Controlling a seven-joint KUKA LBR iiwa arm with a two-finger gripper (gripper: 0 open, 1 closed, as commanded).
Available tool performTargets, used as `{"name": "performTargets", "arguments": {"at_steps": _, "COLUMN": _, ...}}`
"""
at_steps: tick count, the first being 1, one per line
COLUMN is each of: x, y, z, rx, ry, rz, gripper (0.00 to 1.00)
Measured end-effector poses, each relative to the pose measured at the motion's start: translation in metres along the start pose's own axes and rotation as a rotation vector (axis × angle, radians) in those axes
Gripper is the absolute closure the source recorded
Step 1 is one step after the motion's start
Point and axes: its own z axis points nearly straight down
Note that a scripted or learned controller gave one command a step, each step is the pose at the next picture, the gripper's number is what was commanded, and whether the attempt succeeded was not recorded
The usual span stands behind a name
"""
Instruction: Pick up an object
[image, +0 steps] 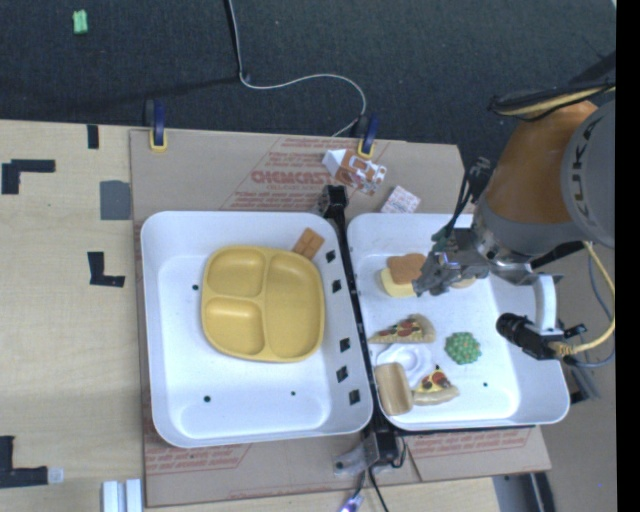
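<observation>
The right bin (500, 300) holds several toy foods. A brown-and-yellow sandwich (400, 275) lies at its upper left. Below it are a pizza slice (405, 330), a white piece (405, 356), a tan bread roll (392, 388) and a second pizza slice (438, 386). A green broccoli (462, 347) sits right of centre. My gripper (436, 274) hangs low over the right bin, right at the sandwich's right edge. The arm hides whatever lies under the wrist.
The left bin (170, 330) carries a yellow divided plate (264, 303) and a small brown block (308, 243) by its upper right corner. A black divider (343, 300) runs between the bins. Paper tags (356, 172) and a cable (300, 85) lie behind them.
</observation>
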Motion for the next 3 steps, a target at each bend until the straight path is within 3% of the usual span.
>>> {"name": "performTargets", "arguments": {"at_steps": 1, "x": -0.002, "y": -0.002, "z": 0.007, "rx": 0.011, "ry": -0.001, "rz": 0.004, "gripper": 0.00}}
{"name": "performTargets", "arguments": {"at_steps": 2, "x": -0.032, "y": 0.019, "z": 0.114, "rx": 0.020, "ry": -0.001, "rz": 0.007, "gripper": 0.00}}
{"name": "performTargets", "arguments": {"at_steps": 3, "x": -0.012, "y": 0.100, "z": 0.133, "rx": 0.004, "ry": -0.002, "rz": 0.000, "gripper": 0.00}}
